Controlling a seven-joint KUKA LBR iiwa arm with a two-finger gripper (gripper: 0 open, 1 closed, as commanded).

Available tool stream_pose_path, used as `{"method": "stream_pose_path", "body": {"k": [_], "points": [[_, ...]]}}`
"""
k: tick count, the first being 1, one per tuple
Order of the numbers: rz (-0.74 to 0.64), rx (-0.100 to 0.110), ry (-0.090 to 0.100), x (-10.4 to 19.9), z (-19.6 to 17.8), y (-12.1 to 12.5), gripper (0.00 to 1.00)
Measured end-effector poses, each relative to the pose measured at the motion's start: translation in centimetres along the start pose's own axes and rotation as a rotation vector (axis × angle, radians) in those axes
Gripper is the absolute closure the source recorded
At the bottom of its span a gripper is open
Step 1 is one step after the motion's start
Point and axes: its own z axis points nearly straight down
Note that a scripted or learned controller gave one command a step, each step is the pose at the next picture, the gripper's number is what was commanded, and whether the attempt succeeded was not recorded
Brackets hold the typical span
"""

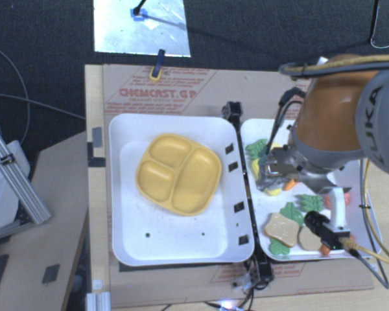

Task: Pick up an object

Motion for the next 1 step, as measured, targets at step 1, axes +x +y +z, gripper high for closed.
{"method": "stream_pose_path", "body": {"k": [1], "points": [[-0.004,0.003,0.001,4.58,5.7,-0.08,1.0]]}}
